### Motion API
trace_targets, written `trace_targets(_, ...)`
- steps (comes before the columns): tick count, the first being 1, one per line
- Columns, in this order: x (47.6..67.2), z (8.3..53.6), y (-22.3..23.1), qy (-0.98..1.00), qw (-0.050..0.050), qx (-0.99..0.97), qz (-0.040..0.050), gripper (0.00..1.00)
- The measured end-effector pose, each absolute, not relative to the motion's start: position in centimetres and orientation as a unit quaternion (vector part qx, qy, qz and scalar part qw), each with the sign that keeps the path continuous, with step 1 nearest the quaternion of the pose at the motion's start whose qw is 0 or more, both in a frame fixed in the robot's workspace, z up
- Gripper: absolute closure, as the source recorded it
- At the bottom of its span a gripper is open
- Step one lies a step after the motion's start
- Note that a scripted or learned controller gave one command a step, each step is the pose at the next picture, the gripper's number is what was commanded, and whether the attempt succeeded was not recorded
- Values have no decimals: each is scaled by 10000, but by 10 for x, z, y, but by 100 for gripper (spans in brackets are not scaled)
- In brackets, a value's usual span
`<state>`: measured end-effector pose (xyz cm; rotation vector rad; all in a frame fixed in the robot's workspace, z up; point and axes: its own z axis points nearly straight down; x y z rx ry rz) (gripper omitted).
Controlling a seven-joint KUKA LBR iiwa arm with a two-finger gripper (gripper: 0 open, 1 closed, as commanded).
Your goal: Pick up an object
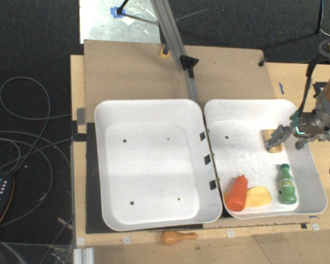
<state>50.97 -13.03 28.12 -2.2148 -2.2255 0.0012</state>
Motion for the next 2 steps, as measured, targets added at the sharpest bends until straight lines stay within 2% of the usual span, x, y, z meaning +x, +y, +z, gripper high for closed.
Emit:
trace_targets(1,510,283,-130,-7081,-9,-7061,-9,0)
trace_targets(2,509,221,-131,-7072,16,-7071,10,0)
